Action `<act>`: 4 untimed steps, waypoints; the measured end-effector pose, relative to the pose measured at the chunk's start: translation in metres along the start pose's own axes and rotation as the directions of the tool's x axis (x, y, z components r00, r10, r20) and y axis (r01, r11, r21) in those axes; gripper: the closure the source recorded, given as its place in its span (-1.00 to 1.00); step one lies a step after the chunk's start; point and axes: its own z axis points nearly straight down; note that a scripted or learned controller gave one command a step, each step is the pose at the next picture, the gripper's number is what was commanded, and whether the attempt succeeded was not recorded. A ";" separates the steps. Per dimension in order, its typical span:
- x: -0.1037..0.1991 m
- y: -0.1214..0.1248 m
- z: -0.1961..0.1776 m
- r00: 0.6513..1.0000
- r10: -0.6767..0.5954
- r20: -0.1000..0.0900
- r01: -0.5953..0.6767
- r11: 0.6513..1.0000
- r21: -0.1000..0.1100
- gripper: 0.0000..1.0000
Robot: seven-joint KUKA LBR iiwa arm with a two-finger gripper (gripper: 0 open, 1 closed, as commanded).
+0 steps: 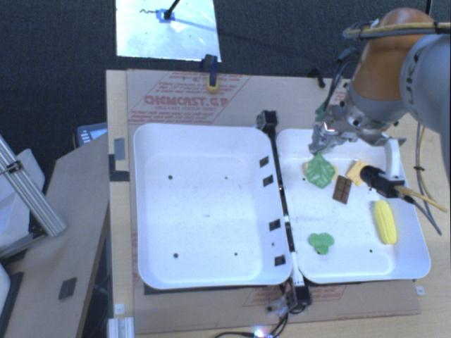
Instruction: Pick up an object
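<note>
Dark carpet surrounds the pale wooden bench, with a shiny silver sheet lying beyond it.

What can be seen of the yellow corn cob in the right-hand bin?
The corn cob is an elongated, bright yellow piece with rounded ends, looking like a plastic toy. It lies flat on the floor of the right-hand bin, near its right wall, long axis running roughly top to bottom of the view. Nothing but the bin floor touches it; the brown block and the hand are apart from it.
</note>
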 end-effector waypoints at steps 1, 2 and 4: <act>0.037 0.009 0.012 1.000 0.003 0.000 -0.003 1.000 0.010 1.00; 0.030 -0.033 -0.131 1.000 0.006 0.000 -0.006 1.000 -0.002 1.00; -0.008 -0.060 -0.072 1.000 0.015 0.003 -0.015 1.000 0.008 1.00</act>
